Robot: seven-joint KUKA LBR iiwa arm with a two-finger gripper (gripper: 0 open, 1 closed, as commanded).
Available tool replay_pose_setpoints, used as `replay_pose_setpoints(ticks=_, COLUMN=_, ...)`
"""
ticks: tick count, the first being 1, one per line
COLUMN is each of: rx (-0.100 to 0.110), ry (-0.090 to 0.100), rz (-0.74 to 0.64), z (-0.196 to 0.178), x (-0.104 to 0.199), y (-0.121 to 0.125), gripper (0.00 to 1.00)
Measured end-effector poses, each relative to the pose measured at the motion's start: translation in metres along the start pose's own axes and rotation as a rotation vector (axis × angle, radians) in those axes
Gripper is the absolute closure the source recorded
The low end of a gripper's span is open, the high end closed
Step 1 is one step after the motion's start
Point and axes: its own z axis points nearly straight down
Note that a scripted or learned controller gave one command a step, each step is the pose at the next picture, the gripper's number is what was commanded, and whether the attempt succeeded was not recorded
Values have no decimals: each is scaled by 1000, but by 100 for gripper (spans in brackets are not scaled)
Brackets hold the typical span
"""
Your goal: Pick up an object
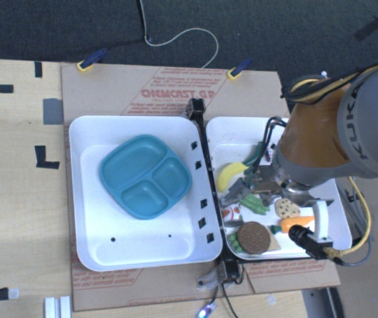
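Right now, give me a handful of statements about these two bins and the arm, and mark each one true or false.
1. The blue divided plate lies in the left bin. True.
2. The arm's gripper is over the left bin. False: it is over the right bin, near the yellow lemon-shaped item.
3. A round brown patty lies near the front edge of the right bin. True.
4. The blue plate has one undivided well. False: it is split into three compartments.
5. The two bins sit on a sheet of cardboard with red printing. True.
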Motion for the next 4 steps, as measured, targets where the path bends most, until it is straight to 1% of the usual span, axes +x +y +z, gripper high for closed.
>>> replay_pose_setpoints(ticks=1, rx=-2, ry=-1, rz=-1, z=26, x=29, y=1, gripper=0)
replay_pose_setpoints(ticks=2, rx=-3, ry=-1, rz=0, z=14, x=28, y=1, gripper=100)
replay_pose_setpoints(ticks=3, rx=-15, ry=-3, rz=-3, z=23, x=41, y=120, gripper=100)
replay_pose_setpoints(ticks=4, rx=-14, ry=0, rz=-4, z=-69, x=74, y=80, gripper=100)
